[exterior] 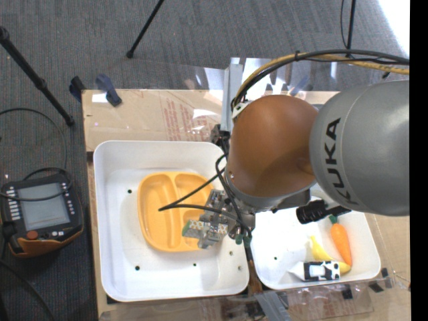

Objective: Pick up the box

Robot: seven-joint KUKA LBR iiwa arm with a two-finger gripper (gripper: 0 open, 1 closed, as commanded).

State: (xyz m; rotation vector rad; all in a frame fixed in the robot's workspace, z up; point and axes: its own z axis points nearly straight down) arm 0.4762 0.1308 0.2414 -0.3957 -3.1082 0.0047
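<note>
The gripper (pixel 208 229) hangs low over the near right edge of the yellow divided tray (pixel 164 209). Whether the fingers are open or closed cannot be told: the mechanism is small, cluttered and partly masked by the arm's orange band (pixel 271 149) directly above it. Nothing is visibly held.

Count of items: two white bins, one tray, one box, one carrot, one yellow banana-like piece. The left bin (pixel 110 246) carries the tray, which lies flat and occupies its middle. The right bin (pixel 281 273), well to the right of the tray, carries the other three items.

The box (pixel 319 271) is a small black-and-white carton lying flat near the right bin's front wall, far right of the tray and well apart from the gripper, in the other bin altogether. The yellow piece (pixel 321 251) sits just behind it, touching or nearly so. The carrot (pixel 342 243) lies just right of that piece.

The grey arm body (pixel 368 146) covers the rear of the right bin. A black cable (pixel 190 198) trails across the tray. A teach pendant (pixel 40 209) rests on the floor, well left of the tray, beyond the table (pixel 154 112).
</note>
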